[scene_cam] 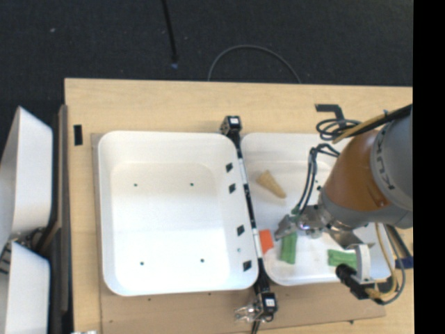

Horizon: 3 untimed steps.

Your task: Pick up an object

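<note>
gripper (287, 228): we see it low in the right bin (278, 155); whether clamped, we cannot tell
green block (288, 249): just beneath it

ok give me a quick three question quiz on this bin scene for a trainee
1. True or false: the tan cone-shaped piece lies in the left bin.
2. Which is nearest the gripper? A) tan cone-shaped piece B) green block C) black cable on the floor
3. Fill in: the small orange piece lies by the ___ between the two bins.

Key: 1 false, it is in the right bin. 2 B. 3 divider.
</note>
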Motion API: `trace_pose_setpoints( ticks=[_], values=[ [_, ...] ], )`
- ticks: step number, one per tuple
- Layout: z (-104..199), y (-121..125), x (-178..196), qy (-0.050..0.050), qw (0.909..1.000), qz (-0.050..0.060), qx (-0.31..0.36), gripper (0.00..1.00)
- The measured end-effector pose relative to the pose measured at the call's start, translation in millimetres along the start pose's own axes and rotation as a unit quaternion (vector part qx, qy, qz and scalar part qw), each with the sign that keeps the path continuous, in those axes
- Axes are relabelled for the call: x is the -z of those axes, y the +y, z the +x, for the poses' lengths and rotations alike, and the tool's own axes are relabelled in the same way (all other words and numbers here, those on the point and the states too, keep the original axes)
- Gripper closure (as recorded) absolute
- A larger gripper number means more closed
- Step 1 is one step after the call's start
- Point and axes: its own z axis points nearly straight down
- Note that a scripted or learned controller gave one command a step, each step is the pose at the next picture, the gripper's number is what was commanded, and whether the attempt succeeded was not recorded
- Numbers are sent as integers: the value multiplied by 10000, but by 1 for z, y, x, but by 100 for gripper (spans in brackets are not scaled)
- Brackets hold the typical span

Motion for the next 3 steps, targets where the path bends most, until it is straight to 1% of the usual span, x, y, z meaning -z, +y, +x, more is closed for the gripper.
trace_pose_setpoints(
  ticks=[1, 2, 3],
  values=[
    [10, -1, 7, 110, 9999, 80, 44, 100],
    [91, 0, 104, 138, 9998, 58, 144, 100],
    [153, -1, 164, 138, 9998, 72, 142, 100]
  ],
)
